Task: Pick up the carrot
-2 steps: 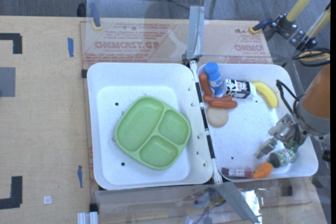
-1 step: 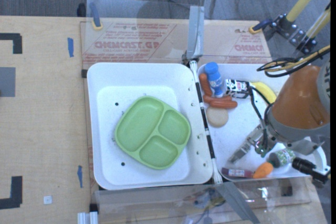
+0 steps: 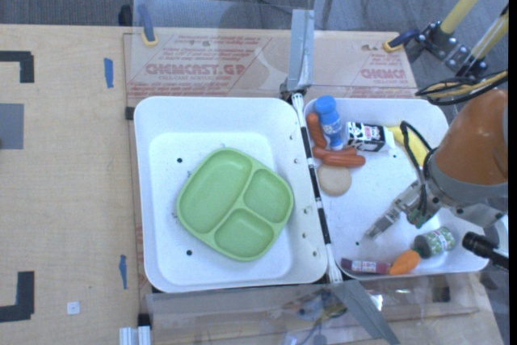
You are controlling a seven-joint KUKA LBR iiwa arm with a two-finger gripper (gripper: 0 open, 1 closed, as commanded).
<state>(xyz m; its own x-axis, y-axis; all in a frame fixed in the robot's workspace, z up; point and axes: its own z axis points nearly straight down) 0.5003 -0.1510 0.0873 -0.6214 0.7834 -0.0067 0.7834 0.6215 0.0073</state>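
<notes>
- A smooth green plate (image 3: 235, 204) with three sections is lying in the left bin (image 3: 161, 133).
- In the right bin (image 3: 363, 198), a blue bottle (image 3: 327, 119) is standing by two hot dogs (image 3: 339, 158) and a round tan bun (image 3: 334, 181).
- A small black box (image 3: 365, 135) and a yellow banana (image 3: 414, 143) are sitting further back.
- The gripper (image 3: 380, 226) is hanging over bare bin floor, fingers apart, holding nothing.
- A thin dark tube (image 3: 361, 265) is touching the orange carrot (image 3: 405, 262) at the front wall.
- A little jar (image 3: 435, 241) is lying just beside the carrot.
</notes>
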